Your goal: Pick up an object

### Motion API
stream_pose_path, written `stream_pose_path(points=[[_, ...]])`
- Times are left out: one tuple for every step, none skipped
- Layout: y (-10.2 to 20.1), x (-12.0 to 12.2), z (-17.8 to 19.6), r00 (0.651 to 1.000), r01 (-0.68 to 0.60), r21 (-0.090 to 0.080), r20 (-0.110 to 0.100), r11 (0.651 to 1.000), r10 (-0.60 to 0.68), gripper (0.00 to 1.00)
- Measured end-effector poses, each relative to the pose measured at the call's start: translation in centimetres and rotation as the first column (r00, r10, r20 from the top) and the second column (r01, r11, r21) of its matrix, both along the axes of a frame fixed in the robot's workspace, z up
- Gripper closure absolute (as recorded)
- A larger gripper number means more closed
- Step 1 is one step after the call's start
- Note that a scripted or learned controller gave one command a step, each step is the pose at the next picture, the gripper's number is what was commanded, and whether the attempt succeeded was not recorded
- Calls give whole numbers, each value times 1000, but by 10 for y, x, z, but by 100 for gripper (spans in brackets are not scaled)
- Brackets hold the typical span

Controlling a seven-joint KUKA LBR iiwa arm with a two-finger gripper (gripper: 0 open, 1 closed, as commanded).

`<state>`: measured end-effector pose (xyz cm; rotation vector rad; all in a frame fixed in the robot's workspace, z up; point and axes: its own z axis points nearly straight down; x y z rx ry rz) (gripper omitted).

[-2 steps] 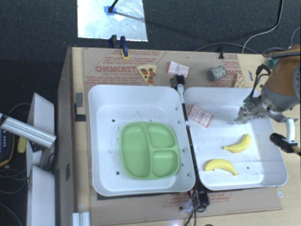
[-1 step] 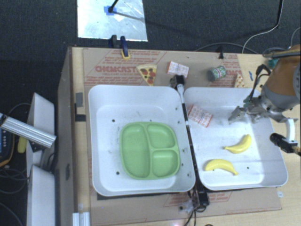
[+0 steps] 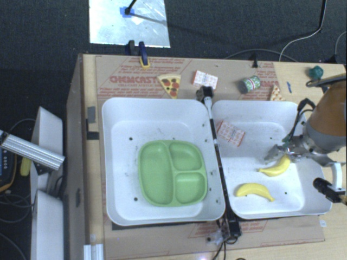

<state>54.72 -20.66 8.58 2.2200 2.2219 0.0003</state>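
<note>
Two yellow bananas lie in the right bin [image 3: 255,115]. One banana [image 3: 275,168] rests near the bin's right side, and the other banana [image 3: 255,191] lies closer to the front wall. My gripper [image 3: 282,153] reaches in from the right and hangs right over the upper end of the first banana, touching or almost touching it. A red-and-white card [image 3: 230,133] lies flat in the back left of the same bin.
The left bin [image 3: 116,123] holds a green divided plate [image 3: 172,172]. Behind the bins, on the cardboard, lie a pizza-slice toy [image 3: 169,84], a small packet [image 3: 205,79] and a green can [image 3: 251,84]. The arm's body [image 3: 331,121] covers the right bin's far right corner.
</note>
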Motion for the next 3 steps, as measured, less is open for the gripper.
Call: stream_pose_path(points=[[0, 1, 11, 1000, -1, -1, 3, 1000, 1, 100], [42, 10, 106, 1000, -3, -1, 4, 1000, 3, 100], [123, 37, 119, 1000, -3, 1, 2, 1000, 3, 100]])
